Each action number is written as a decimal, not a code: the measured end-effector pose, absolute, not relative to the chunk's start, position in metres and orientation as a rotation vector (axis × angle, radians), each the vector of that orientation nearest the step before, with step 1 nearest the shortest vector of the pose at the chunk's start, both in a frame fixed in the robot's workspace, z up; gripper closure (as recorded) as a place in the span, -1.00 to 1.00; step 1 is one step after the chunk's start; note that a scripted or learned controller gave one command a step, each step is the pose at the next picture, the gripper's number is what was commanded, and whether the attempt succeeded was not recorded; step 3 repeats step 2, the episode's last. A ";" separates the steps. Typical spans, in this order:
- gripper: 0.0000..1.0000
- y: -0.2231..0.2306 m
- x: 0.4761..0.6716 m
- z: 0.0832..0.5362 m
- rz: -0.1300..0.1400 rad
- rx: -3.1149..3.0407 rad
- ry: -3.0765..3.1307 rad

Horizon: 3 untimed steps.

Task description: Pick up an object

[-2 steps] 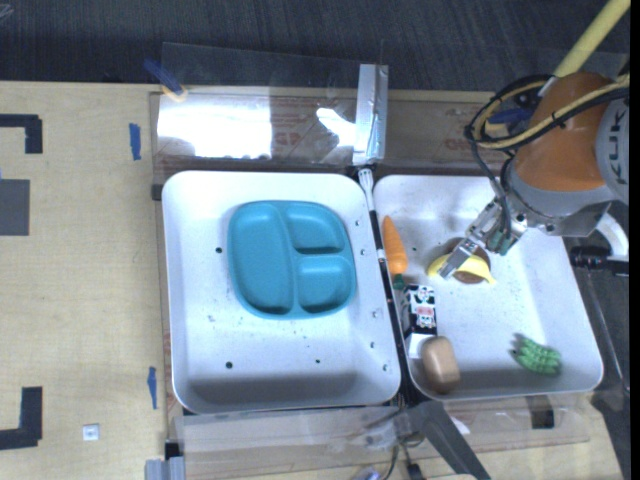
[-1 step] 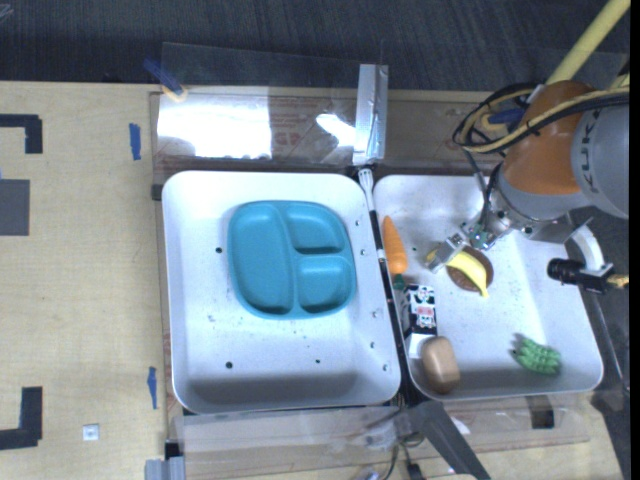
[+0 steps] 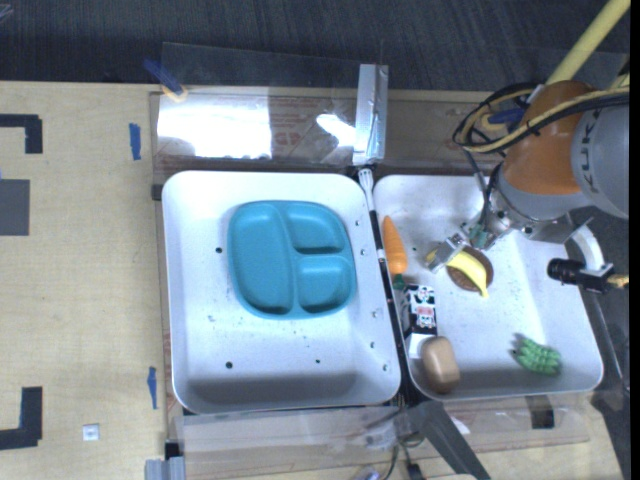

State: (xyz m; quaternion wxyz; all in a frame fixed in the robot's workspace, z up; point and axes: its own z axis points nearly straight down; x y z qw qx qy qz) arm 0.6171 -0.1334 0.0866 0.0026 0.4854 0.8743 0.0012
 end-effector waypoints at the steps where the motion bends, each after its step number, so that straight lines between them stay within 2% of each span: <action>1: 1.00 -0.135 0.620 0.100 0.010 1.520 2.732; 2: 1.00 -0.073 0.646 0.187 0.007 1.840 2.538; 3: 1.00 -0.073 0.646 0.187 0.007 1.840 2.538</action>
